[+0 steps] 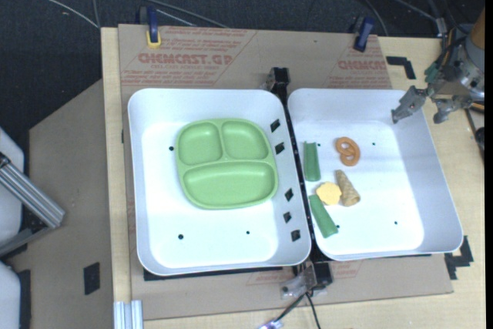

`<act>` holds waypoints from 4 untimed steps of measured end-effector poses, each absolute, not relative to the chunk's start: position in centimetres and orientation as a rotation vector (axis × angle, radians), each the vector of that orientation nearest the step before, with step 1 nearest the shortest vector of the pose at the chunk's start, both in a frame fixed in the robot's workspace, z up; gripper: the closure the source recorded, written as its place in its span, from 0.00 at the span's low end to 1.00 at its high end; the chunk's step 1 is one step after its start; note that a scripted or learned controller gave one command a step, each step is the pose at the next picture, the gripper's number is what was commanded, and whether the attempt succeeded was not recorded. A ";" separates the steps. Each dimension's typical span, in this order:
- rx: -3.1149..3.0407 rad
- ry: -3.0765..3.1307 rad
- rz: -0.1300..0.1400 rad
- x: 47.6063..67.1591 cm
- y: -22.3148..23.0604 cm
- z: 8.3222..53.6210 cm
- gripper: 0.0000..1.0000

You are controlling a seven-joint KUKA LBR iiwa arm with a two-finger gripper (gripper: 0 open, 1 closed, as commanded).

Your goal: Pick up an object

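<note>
In right bin (431, 189): 2 green sticks (311, 162) | 1 pretzel (347, 150) | claw (424, 109) apart, unladen

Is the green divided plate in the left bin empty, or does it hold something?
Empty: the green divided plate shows three bare green compartments.
</note>
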State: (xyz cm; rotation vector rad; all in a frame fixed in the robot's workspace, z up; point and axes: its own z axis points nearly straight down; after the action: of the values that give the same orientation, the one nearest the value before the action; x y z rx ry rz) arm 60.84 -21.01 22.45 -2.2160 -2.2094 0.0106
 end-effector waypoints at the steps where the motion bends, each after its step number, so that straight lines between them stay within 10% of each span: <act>1: -2.221 -2.221 0.000 61.1 -21.0 23.2 0.00; 4: -2.212 -2.218 -0.005 61.3 -21.4 8.3 0.00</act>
State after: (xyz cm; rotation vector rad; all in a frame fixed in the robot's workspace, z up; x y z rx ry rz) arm 61.28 -21.36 8.30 -2.2125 -2.2183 -0.0046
